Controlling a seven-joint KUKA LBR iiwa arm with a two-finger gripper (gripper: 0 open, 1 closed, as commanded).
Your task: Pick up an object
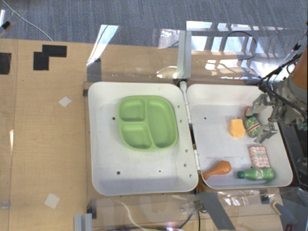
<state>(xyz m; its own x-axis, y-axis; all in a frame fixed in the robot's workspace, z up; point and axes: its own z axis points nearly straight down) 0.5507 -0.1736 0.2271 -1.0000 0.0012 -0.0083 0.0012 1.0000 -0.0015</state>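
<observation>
Fingers (263, 110) look spread, two grey prongs at right-centre of the frame, with a small green-and-white patterned object (252, 124) lying between or just under them; contact is too blurred to call, so no confirmed grasp. Gripper (262, 121) sits low in the right bin (211, 100), near its right wall.

Nearest the bottom edge: green bottle (256, 174) lying flat, long axis left-right, cap toward the left, close to the bin's lower rim. Left of it an orange drumstick-shaped toy (217, 169), long axis slanting, thin end toward the lower-left corner of that bin. Just above the bottle a small pink-red box (258, 156), upright in the frame, near the right wall.

Mid-depth: yellow block (237, 128), just left of the patterned object, maybe touching it. Key relation: the patterned object sits directly at the fingers, the yellow block one step to frame-left, so closing in place looks like the likely move. Risk as I judge it: the block gets nudged or pinched along, and the right wall leaves little side room. Open floor lies at the bin's upper left and centre.

Left bin (103, 143) holds a green divided plate (147, 122), centred, well apart from the arm.

Farther up: bench (43, 129) with black tape marks (48, 56) at upper left.
</observation>
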